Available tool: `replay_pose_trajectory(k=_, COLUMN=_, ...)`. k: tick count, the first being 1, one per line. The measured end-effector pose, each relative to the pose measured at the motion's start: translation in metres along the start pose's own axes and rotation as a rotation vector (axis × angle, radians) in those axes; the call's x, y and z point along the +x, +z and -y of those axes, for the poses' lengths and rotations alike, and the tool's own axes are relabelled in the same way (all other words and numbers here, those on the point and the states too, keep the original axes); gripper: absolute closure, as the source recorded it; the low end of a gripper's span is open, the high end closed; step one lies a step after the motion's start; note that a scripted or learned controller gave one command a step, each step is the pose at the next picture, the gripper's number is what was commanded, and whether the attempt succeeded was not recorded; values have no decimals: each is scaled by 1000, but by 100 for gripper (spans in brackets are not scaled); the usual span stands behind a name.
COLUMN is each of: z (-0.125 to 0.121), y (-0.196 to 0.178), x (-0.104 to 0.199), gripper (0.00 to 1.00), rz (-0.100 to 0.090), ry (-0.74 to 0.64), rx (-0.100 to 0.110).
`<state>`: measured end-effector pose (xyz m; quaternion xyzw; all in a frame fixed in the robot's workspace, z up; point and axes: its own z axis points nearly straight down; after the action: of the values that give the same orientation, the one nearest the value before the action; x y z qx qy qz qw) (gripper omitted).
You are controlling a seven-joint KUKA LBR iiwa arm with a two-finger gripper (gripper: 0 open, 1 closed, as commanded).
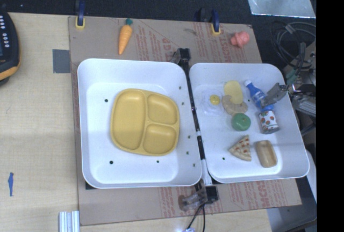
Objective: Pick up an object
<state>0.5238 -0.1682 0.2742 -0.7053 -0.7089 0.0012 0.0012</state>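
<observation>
The right bin (290, 169) holds several small items: a blue bottle (253, 92), a small can (268, 121), a green disc (241, 121), a pale yellow piece (234, 91), a tiny yellow ball (215, 100), a pizza slice (241, 149) and a bread loaf (265, 153). My gripper (276, 92) reaches in over the bin's right rim. It sits just right of the blue bottle and above the can. Nothing shows held in it.
The left bin (91, 166) holds a yellow divided plate (144, 120). A toy carrot (124, 37) and a pink lump (240, 38) lie on the board behind the bins. Cables and arm parts (299, 72) crowd the right edge. A handset (7, 45) lies far left.
</observation>
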Motion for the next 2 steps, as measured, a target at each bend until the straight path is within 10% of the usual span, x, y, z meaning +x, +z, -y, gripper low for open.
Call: replay_pose_trajectory(k=2, z=-84, y=183, x=48, gripper=0, rz=6, ry=-5, rx=-10)
